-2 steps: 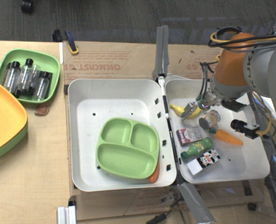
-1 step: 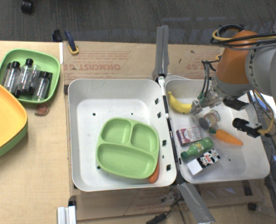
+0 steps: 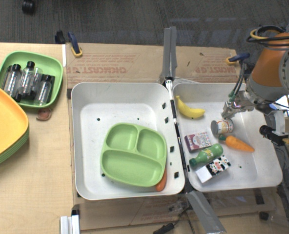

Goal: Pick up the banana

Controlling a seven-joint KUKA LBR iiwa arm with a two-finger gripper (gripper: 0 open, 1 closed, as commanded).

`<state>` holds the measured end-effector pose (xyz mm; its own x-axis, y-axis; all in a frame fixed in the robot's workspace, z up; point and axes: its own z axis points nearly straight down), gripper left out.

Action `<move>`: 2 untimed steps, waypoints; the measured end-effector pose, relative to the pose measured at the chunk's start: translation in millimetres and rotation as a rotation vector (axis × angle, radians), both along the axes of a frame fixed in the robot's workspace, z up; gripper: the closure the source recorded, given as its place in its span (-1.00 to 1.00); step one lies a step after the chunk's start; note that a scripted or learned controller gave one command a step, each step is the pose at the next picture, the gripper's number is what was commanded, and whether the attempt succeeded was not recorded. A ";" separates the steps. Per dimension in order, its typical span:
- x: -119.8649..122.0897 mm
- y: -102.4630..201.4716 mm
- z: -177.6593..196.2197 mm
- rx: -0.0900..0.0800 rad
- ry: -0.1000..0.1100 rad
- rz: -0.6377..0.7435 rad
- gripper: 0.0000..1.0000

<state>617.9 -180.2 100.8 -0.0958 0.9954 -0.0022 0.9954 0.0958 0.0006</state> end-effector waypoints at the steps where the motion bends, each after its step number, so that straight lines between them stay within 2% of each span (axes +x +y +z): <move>1: -68.3 -42.3 -9.5 0.002 0.002 -0.054 1.00; 2: -126.8 -41.7 -9.4 0.003 0.002 0.001 1.00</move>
<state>491.1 -221.9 91.4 -0.0970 0.9953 0.0008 0.9953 0.0970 -0.0012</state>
